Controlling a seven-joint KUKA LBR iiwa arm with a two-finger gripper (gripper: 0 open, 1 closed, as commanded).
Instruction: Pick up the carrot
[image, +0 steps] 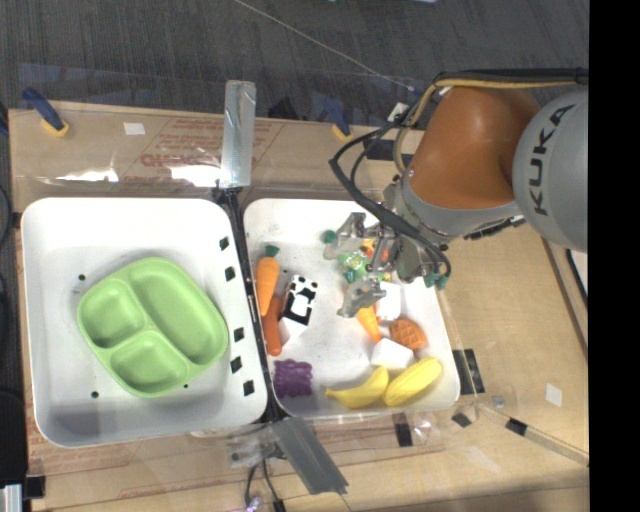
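The carrot (268, 302) is long and orange with a small green top. It lies along the left wall of the right bin (330, 212), its top pointing to the far side. My gripper (357, 263) hangs over the middle of that bin, about a hand's width to the right of the carrot and apart from it. Its two metal fingers (361, 298) stand spread open. A small green and white toy (355, 262) sits in the gap between them; the carrot is not there.
A black and white toy (298, 299) lies between carrot and gripper. Purple grapes (293, 377), a banana (362, 388), a yellow fruit (413, 381), a white block (391, 353) and orange pieces (408, 333) crowd the near side. The left bin holds a green divided plate (152, 325).
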